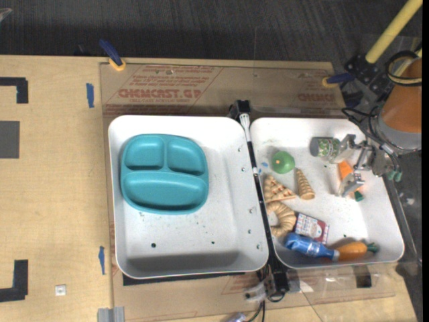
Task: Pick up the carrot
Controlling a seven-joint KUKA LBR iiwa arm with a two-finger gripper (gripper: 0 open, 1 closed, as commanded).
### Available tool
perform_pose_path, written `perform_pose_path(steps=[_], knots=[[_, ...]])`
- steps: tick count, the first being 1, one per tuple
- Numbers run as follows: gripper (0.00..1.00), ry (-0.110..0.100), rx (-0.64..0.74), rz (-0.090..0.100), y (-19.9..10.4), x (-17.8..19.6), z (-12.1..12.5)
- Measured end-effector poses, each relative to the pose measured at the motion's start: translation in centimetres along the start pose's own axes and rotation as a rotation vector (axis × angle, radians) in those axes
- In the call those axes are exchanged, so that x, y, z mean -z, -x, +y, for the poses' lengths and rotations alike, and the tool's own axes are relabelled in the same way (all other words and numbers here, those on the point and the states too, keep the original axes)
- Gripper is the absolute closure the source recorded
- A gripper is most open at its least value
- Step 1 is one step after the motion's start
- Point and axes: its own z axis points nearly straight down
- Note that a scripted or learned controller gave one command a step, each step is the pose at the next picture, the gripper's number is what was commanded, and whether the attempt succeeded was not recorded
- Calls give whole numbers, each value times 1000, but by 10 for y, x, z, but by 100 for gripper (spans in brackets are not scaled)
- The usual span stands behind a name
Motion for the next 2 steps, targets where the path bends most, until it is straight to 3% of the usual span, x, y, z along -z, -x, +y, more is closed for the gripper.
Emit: perform_pose_path(steps=[1, 2], knots=[[0, 2, 198, 11, -10, -13, -2], [100, 0, 198, -4, -5, 1, -2]])
